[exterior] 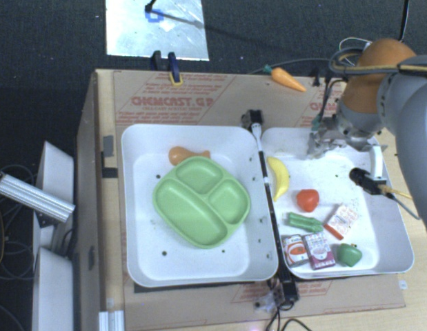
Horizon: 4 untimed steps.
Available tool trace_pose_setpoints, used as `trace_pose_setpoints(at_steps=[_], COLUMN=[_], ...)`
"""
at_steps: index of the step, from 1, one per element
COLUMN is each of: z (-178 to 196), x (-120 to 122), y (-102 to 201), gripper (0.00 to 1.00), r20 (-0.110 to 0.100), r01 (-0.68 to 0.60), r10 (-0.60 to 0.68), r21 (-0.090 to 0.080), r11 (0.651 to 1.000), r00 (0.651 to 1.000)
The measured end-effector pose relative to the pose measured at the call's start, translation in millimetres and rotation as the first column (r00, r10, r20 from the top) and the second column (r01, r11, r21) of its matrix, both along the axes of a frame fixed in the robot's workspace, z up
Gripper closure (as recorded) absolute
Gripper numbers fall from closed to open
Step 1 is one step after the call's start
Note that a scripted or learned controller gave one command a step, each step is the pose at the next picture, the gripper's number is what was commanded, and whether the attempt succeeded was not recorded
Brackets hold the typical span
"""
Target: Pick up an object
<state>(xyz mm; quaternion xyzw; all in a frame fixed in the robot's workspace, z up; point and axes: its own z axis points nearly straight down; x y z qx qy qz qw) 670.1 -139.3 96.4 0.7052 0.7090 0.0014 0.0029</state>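
— Item for pick-up, and location?
— One banana (pixel 279 177); yellow, curved; lies in the right bin (pixel 399 243), left side, just beside the divider (pixel 269 209) between the bins.

— Gripper (pixel 322 145)?
— Low over the far end of the same bin; apart from the banana; touches nothing that can be seen; open or closed: cannot tell.

— Neighbours?
— Red tomato (pixel 308 199) near, to the right of the near tip; green pod (pixel 304 221) beyond that tip; neither touching.

— Long axis, pointing?
— Runs far to near, roughly parallel to the divider; far tip points toward the gripper's end of the bin, near tip toward the green pod; bulges right, hollow side toward the divider.

— Handling?
— Judged light; probably a plastic toy, so stiff or barely yielding, not fragile; smooth skin, likely slippery.

— Where to take hold?
— At mid-length, thickest part; across the short width, at right angles to the long axis; tips taper and would probably slide out; little room on the divider side, so some risk of striking it.
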Motion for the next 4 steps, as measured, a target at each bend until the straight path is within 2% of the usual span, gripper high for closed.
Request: trace_pose_setpoints(at_steps=[1,2,3,4], z=[0,11,11,-12], x=[0,1,1,-1], y=[0,0,0,-7], gripper=[0.0,1.0,0.0,0.0], r20=[0.0,0.003,0.003,-0.004], r01=[0.0,-0.002,-0.002,0.004], r10=[0.0,0.002,0.002,-0.004], r21=[0.0,-0.001,-0.001,0.001], r11=[1.0,1.0,1.0,1.0], r00=[1.0,1.0,1.0,1.0])
